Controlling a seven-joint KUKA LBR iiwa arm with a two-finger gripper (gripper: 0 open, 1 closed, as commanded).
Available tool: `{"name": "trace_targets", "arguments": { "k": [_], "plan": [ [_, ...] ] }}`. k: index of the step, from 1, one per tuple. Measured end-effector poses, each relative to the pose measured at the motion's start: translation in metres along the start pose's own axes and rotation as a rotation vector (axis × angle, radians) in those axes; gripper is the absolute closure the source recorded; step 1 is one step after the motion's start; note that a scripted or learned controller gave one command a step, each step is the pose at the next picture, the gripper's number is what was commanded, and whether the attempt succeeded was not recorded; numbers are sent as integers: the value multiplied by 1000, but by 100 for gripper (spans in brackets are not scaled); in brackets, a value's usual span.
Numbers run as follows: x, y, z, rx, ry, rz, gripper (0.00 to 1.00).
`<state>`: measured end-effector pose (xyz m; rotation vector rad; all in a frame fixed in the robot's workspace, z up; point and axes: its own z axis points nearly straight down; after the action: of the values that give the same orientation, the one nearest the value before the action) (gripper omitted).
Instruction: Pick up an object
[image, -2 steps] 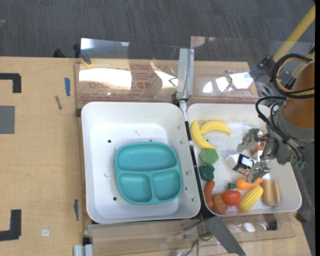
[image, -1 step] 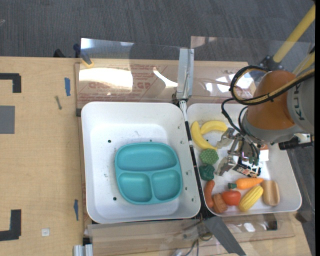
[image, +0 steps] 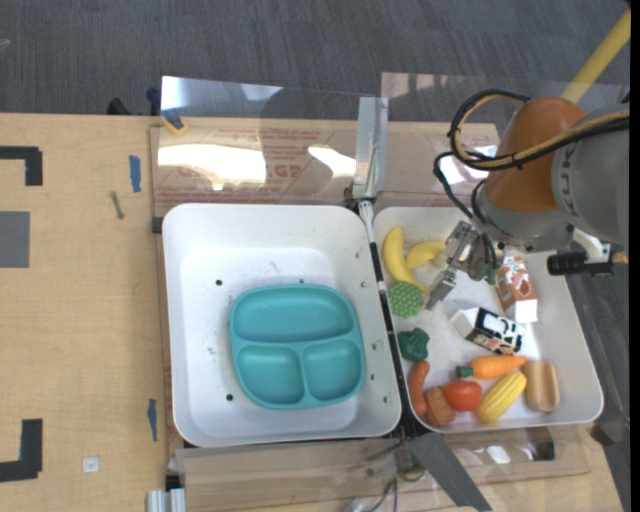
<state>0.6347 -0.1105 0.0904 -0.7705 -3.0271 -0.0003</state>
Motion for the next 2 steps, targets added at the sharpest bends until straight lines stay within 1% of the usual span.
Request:
{"name": "trace_targets", "arguments": {
  "k": [1,2],
  "plan": [
    [-12,5,-1,21,20,-80,0],
    [47,-51,2,-5,-27,-95,0]
  ]
}}
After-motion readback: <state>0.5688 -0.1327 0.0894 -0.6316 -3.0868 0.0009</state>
